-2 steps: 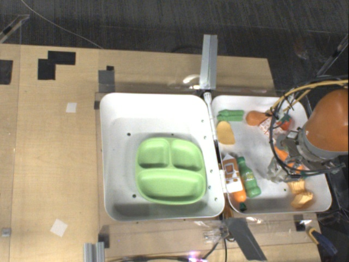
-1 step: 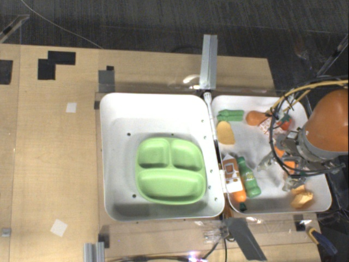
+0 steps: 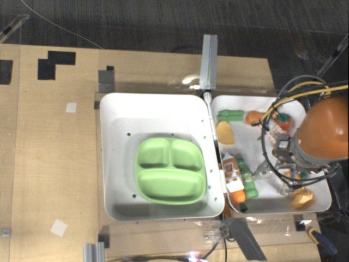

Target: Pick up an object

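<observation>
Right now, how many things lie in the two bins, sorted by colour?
Green: 3, the divided tray, a green piece, a green bottle
Orange: 3, at
Tan: 2, at
Total: 8, though the arm may hide more.

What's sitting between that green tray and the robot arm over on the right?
In the camera view, between the green divided tray and the arm stands the bins' shared wall, then a yellowish piece and a small carton beside a green bottle.
</observation>
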Robot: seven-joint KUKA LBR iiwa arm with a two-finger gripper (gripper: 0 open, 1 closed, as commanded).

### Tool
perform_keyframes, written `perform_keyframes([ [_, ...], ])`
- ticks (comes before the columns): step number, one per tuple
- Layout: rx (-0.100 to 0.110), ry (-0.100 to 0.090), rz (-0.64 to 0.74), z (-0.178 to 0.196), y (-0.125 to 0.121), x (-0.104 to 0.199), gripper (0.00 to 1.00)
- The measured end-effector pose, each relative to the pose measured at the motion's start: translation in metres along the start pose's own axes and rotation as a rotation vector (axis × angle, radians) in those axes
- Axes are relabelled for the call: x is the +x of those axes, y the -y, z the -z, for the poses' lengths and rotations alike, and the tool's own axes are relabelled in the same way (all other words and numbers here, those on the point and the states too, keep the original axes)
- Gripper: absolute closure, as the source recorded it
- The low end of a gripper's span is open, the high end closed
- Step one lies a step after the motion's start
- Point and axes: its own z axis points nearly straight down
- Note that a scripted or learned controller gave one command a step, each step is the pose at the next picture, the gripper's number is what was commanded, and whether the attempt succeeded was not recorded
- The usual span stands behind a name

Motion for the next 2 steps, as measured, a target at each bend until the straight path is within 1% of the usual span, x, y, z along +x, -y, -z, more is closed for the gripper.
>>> perform_keyframes([
  [1,-0.024,0.002,-0.049,-0.010,0.130,-0.043,0.00],
  [2,-0.025,0.005,-0.019,-0.008,0.097,-0.002,0.00],
])
